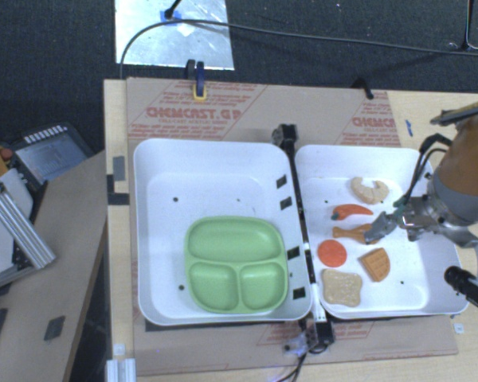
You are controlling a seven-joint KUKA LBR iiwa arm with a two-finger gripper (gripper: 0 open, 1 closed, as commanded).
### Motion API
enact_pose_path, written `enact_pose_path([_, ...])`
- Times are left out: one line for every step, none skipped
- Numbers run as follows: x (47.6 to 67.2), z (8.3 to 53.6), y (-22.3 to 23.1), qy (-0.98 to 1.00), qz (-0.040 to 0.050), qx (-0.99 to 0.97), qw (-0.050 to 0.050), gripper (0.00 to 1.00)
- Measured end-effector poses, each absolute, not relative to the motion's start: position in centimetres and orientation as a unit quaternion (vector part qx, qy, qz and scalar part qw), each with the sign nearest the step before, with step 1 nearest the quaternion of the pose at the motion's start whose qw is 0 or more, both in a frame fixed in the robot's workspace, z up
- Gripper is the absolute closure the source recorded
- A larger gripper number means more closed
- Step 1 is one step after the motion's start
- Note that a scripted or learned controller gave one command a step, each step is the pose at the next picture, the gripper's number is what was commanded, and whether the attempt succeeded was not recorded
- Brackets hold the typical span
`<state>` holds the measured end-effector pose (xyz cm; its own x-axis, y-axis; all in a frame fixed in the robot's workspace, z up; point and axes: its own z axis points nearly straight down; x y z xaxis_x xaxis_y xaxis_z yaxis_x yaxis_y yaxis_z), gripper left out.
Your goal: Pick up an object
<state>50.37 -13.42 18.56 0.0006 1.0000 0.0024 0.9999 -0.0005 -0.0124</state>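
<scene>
Where the bench (247,102) carries its cardboard sheet, two white bins side by side: left bin (155,213) with one green tray (236,263) of three compartments, right bin (406,165) with six food pieces. Counted in the right bin: one pale curved piece (370,189) at the top, one red-orange pepper (351,212) below it, one brown drumstick (352,232) next down, one red disc (331,253) just beside the drumstick, one orange-brown wedge (375,263) to the right of the disc, one toast slice (342,288) at the bottom. One arm reaching in from the right, with its end effector (385,226) low over the bin, touching or just beside the drumstick's right end. Cannot tell how far open, nor whether anything is gripped. One black clamp (285,134) at the bins' top junction.
</scene>
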Motion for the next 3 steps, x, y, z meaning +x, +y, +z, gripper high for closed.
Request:
enact_pose_path([50.7,19.2,-13.4,-0.708,-0.0003,-0.706,0.0,0.0])
enact_pose_path([50.3,14.0,-14.3,-0.707,0.0006,-0.707,0.001,0.0])
enact_pose_path([50.3,8.7,-14.3,-0.707,0.0004,-0.707,0.002,0.0])
